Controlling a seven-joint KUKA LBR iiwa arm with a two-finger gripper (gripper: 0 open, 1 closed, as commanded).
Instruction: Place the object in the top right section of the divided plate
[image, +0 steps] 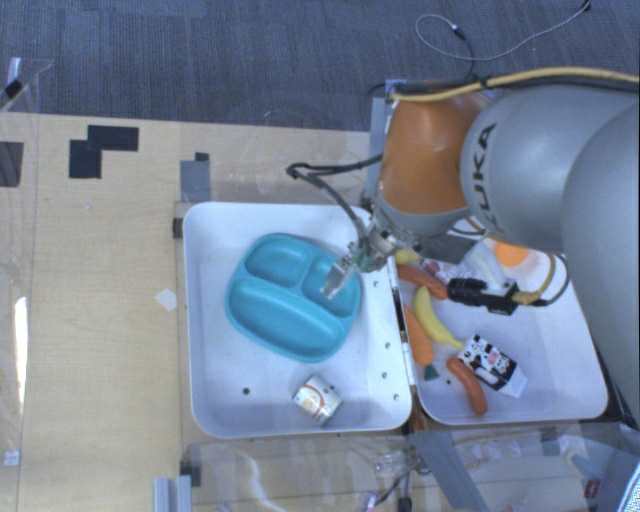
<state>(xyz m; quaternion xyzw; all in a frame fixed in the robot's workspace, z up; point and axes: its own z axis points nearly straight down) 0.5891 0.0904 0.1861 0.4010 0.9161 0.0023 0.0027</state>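
Hovering over the top right section of the plate (290, 300), the gripper (340, 278) pointed down into that compartment; whether it carried anything, or how it was set, could not be told from this slanted view. No object could be made out lying in that section, so the placement looked unfinished, and which object was meant for it could not be told either. The plate, blue with three sections, lay in the left bin (210, 400), turned at an angle. A small can (316, 399) lay on its side near that bin's front edge, well apart from the plate. The right bin (580, 400) held the loose items: a banana (432, 316), a carrot (421, 346), a sausage (469, 385), a black-and-white carton (493, 364) and an orange (511, 254) partly behind the arm (520, 170). Judged from this, the release, if anything was carried, and the withdrawal remained. Lettering reading "KUKA" ran along the arm's grey casing; print on the can and carton was too small to read.
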